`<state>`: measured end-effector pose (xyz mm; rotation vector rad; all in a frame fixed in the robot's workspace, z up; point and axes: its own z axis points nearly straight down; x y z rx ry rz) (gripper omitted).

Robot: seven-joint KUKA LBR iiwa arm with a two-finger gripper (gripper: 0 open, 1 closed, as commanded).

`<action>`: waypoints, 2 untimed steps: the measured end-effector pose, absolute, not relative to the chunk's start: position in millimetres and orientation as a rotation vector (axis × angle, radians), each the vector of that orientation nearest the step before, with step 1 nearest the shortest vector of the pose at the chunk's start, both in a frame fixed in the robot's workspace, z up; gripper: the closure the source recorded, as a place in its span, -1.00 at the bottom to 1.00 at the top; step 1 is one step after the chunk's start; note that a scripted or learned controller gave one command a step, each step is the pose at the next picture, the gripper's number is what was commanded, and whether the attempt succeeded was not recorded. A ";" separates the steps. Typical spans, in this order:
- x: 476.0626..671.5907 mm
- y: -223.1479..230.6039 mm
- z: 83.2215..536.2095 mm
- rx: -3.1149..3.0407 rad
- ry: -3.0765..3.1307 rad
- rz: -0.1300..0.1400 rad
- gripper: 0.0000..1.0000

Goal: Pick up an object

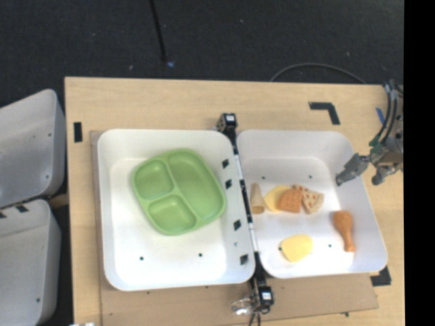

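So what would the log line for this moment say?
gripper: open, above right bin's right edge, holding nothing | food toys: in right bin | green plate: left bin

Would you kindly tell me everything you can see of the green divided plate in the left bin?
The light green plastic-looking plate with three compartments lies flat, right side up, in the left shallow white bin, near its middle. Its outline is a rounded square, turned at a slant to the bin walls. One long compartment runs along its upper right side; two smaller ones sit beside it. All three hold nothing. It rests on the bin floor, apart from the walls.
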<state>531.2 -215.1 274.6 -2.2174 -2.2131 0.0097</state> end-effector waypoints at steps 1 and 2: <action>533.3 -214.5 281.2 -2.221 -2.224 0.000 -1.00; 537.7 -216.1 218.9 -2.220 -2.219 0.005 -1.00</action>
